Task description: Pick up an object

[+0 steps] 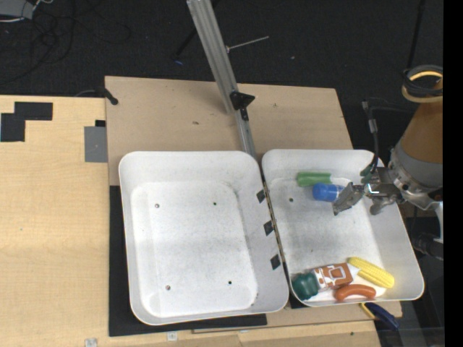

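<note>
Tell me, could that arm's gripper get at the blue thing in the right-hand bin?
Probably yes. The gripper hangs just right of the blue object, with bare bin floor between them; only the green object lies against its far side.

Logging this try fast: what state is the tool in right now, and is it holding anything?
Tool: open, fingers spread over the right bin, nothing between them; the blue object lies just beside it.
</note>
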You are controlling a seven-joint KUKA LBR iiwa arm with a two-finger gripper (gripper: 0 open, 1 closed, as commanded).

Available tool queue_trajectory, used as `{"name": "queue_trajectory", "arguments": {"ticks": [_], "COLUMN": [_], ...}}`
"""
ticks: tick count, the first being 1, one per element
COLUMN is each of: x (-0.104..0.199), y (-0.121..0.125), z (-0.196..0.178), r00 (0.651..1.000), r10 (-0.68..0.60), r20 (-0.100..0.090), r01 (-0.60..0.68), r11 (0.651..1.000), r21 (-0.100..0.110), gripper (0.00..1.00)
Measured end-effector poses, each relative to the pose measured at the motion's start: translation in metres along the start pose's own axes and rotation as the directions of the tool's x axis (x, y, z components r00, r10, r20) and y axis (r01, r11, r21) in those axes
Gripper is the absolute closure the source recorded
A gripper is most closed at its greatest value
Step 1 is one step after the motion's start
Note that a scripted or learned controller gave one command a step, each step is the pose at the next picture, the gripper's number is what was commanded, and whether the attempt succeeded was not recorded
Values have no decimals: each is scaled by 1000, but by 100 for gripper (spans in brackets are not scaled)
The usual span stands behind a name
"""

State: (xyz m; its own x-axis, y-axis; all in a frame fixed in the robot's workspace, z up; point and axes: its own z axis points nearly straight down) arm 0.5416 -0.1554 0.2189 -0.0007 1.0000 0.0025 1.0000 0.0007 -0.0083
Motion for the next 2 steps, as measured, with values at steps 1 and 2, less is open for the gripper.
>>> {"name": "queue_trajectory", "arguments": {"ticks": [1,2], "x": [-1,-4], "y": [1,6], "z": [-3,44], "r00": [1000,1000], "r10": [2,2], "r20": [1,0], "r01": [-2,-2], "r11": [1000,1000], "r21": [-5,-1], "gripper": [0,0]}}
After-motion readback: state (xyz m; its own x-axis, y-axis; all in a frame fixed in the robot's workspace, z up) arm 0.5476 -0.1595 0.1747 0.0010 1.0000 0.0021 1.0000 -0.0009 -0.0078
